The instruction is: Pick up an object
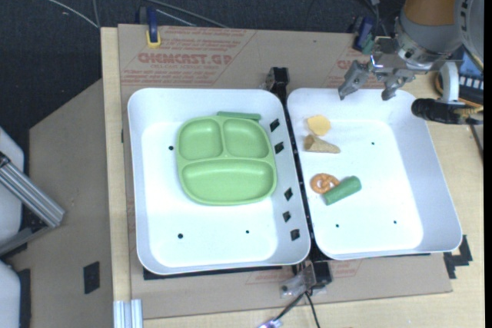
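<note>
Well apart — spread pincer (370, 85) above bin's far rim, green cylinder (341, 190) nearer front.

pale green tray (226, 160), white bins (415, 188), perhaps orange pretzel (324, 182).

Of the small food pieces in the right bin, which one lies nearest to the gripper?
The round yellow piece, the top one of the group. The tan wedge, orange pretzel and green cylinder lie farther from the gripper.

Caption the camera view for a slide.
Open gripper hovers over right bin holding small toy foods; green divided plate sits in left bin.
</note>
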You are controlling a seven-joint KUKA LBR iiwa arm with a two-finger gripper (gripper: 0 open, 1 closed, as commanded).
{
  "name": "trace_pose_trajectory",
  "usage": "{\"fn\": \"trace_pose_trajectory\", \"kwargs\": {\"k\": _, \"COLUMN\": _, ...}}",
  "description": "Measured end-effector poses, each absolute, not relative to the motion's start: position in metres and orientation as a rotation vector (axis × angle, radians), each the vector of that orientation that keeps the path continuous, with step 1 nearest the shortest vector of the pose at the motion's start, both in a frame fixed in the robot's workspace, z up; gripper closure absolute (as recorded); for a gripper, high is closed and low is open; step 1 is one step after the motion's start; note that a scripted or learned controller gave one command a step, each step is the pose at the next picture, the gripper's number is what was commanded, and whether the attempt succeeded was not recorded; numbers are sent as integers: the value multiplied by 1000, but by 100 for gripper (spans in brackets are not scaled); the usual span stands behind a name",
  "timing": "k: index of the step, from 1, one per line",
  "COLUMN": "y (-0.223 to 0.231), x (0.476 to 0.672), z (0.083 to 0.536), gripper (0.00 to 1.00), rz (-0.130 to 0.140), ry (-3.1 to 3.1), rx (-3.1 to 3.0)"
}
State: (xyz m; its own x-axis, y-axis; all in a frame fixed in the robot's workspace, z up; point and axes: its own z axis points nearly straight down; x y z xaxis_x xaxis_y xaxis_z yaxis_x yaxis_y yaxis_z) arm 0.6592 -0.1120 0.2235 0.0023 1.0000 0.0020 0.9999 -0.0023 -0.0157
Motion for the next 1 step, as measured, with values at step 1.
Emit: {"fn": "trace_pose_trajectory", "kwargs": {"k": 1, "y": -112, "x": 662, "z": 232, "gripper": 0, "rz": 1, "ry": -2221, "rx": -2221}}
